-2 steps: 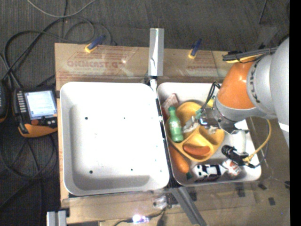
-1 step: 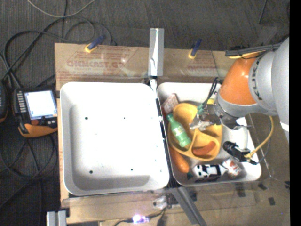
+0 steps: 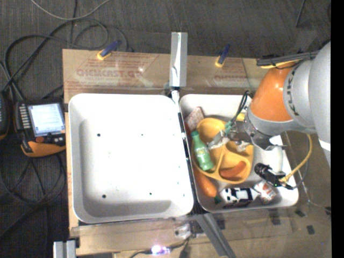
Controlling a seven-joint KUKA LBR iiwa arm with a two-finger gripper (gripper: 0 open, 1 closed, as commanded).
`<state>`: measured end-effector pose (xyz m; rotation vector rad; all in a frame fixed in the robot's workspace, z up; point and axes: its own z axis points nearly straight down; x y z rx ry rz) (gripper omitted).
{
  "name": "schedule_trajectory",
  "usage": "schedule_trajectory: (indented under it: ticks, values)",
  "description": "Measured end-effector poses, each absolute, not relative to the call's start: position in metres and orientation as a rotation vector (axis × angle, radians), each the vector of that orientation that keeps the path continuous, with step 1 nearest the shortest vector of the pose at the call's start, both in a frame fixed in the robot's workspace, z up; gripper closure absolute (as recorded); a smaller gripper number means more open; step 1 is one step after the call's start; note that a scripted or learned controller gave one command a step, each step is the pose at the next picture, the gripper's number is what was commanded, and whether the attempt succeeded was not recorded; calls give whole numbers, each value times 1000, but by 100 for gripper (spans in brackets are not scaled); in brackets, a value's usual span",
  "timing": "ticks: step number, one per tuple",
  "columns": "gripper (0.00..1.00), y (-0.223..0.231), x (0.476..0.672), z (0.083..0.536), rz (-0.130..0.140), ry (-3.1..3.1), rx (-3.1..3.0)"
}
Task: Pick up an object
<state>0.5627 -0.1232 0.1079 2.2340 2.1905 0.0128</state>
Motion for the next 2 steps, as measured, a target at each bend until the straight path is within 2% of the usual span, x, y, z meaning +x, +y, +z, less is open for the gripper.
schedule_trajectory:
  ticks: [1, 2]
  values:
    - [0, -106, 552, 96, 16, 2203, 2194]
    - [100, -109, 557, 111, 33, 2186, 2185]
